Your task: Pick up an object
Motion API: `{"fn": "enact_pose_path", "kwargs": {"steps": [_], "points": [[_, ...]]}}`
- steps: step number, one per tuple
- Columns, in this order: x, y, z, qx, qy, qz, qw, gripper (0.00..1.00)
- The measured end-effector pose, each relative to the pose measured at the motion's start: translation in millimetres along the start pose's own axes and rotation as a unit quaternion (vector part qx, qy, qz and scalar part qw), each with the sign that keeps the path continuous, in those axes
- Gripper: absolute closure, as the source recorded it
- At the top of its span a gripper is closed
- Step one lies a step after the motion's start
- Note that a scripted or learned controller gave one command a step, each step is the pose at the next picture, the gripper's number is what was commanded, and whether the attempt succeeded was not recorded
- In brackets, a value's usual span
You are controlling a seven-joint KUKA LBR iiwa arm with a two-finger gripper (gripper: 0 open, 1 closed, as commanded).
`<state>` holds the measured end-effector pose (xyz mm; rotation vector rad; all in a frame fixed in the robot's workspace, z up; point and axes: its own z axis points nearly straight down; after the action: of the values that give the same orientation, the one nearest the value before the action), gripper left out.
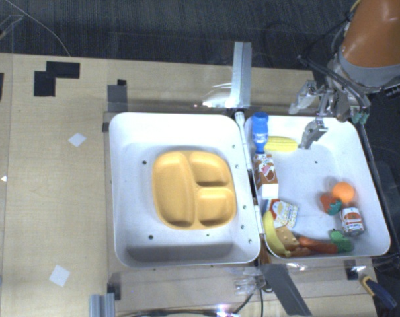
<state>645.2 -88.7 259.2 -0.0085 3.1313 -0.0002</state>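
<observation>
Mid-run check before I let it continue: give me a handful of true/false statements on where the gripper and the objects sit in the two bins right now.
1. The yellow divided tray lies in the left bin. True.
2. The gripper hangs over the left bin. False: it is over the right bin's far end.
3. The orange lies in the right bin. True.
4. The blue bottle sits on the yellow tray. False: it is in the right bin, by the divider.

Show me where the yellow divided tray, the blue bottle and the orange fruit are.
yellow divided tray [192, 189], camera view, on the ridge where its compartments meet.
blue bottle [259, 130], camera view, on its upper body.
orange fruit [344, 192], camera view, on its rounded top.
</observation>
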Motion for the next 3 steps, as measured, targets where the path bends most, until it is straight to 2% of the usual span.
{"fn": "enact_pose_path", "kwargs": {"steps": [1,2,3], "points": [[0,0,0,0.0,0.0,0.0,1.0,0.0],[-13,-25,101,0.001,0.003,0.216,0.9764,0.0],[-12,-35,171,0.001,0.006,0.286,0.9581,0.0]]}}
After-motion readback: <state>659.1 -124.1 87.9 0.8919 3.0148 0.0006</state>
